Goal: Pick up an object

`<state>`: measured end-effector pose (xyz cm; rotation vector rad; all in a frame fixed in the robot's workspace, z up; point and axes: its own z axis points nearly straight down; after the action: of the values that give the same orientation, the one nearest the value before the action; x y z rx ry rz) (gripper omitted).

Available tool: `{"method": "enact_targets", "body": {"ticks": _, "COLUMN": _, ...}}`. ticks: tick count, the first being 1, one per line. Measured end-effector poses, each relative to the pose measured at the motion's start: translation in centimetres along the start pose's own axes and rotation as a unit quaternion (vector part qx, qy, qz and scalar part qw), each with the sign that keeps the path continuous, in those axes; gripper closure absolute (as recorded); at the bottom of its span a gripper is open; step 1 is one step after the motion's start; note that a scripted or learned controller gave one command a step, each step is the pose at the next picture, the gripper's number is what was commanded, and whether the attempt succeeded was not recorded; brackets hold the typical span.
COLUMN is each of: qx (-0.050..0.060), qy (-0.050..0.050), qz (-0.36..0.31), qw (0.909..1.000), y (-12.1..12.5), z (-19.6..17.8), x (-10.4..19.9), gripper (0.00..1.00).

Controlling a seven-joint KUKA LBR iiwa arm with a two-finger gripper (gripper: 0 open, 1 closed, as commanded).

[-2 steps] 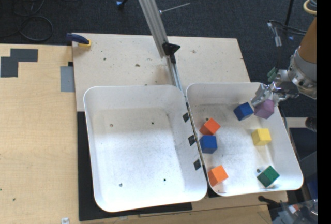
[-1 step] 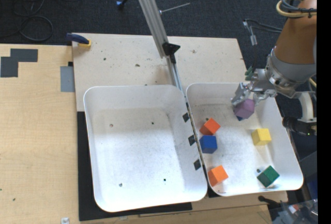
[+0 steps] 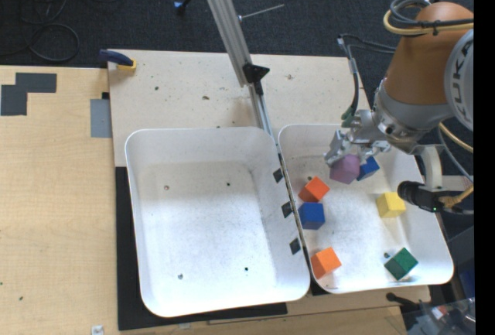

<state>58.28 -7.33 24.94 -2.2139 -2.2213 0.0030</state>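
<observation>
Even, soft overhead light, faint shadows, slightly grainy picture, dark floor at top.

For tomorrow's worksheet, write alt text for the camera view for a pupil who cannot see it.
A grey and orange robot arm's gripper sits at a purple block in the right white bin, among orange, blue, yellow and green cubes.

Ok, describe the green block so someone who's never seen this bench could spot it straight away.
Look at the right-hand white bin, the one that the arm reaches into. Go to its near right corner, closest to the camera. The green block sits there alone, the one dark green cube, with the yellow block further back and an orange block off to its left.
</observation>
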Motion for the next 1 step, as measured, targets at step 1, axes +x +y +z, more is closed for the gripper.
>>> {"method": "enact_targets", "body": {"ticks": 1, "qx": 0.000, "qy": 0.000, "qz": 0.000, "qw": 1.0000, "y": -1.19, "z": 0.74, "x": 5.29, "gripper": 1.00}}
